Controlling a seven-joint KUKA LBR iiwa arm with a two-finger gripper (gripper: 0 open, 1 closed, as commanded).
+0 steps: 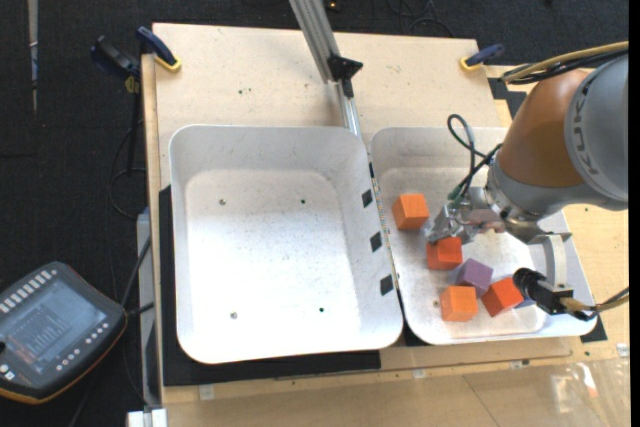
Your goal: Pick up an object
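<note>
the gripper (446, 233) hangs low in the right bin (420, 150), right over an orange-red cube (445, 254) beside the purple block (476, 274); its grip state cannot be told.

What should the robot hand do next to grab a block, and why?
Probably lower a little straight down. The gripper sits right above the orange-red block in the right bin, and no block shows held yet. A purple block lies close beside it, so a straight drop looks safest.
</note>
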